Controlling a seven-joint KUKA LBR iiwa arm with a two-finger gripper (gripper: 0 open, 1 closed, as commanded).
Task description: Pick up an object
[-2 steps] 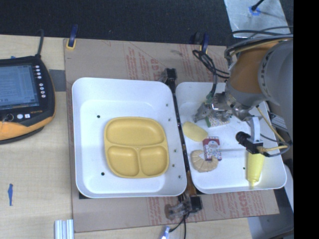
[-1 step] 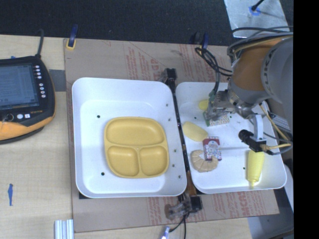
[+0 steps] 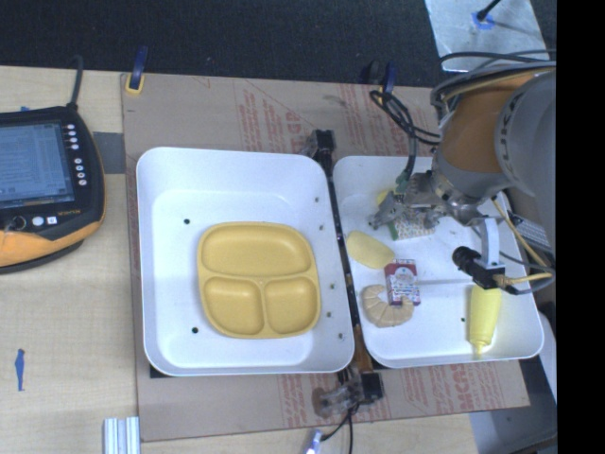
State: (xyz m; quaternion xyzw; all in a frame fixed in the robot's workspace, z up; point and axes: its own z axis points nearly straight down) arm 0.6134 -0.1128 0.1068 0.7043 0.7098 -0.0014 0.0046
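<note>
My gripper [image 3: 405, 208] is low in the back of the right bin [image 3: 529, 348], reaching in from the right. Directly under it lies a pale speckled object [image 3: 412, 225], partly hidden by the gripper. A small yellow piece [image 3: 385, 197] peeks out just left of it. In front of the gripper lie a pale yellow oval object [image 3: 369, 249], a red and white packet [image 3: 403, 283] and a tan round waffle-like piece [image 3: 384, 308]. A yellow squeeze bottle [image 3: 483, 318] lies at the bin's front right.
The left bin [image 3: 161, 253] holds a yellow divided plate [image 3: 257, 278]. A handheld control pendant [image 3: 43, 183] rests on the bench at far left. The divider rims between the two bins run close to the yellow oval object.
</note>
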